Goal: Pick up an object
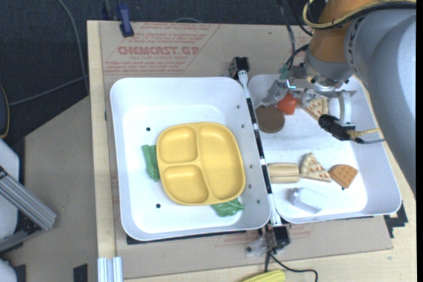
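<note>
Dark carpet floor (53,43) surrounds the cardboard-topped bench (165,43).

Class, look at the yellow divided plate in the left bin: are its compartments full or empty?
Empty. All three compartments of the yellow divided plate show bare yellow; the green pieces lie outside its rim, on the left bin floor.

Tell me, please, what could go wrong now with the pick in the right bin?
The end effector is low over crowded items: a small red piece touches the brown disc, so it may nudge both and grasp neither. It also works near the bin's far wall, and might strike it.
</note>
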Controlling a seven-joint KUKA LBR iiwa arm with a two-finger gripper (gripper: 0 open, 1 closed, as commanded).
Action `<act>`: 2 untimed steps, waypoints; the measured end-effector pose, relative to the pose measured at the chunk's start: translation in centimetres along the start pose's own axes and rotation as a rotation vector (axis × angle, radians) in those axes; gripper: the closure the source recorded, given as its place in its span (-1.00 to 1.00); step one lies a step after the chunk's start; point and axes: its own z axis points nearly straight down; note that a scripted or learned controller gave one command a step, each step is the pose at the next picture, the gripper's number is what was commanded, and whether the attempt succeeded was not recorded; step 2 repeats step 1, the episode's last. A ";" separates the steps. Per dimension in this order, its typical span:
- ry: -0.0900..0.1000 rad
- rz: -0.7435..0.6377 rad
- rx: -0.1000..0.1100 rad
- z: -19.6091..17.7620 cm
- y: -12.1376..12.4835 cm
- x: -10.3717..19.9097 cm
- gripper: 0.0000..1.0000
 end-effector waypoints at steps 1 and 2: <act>-0.001 -0.001 -0.006 -1.0 0.1 0.0 1.00; -0.001 -0.001 -0.006 -1.0 0.1 0.0 1.00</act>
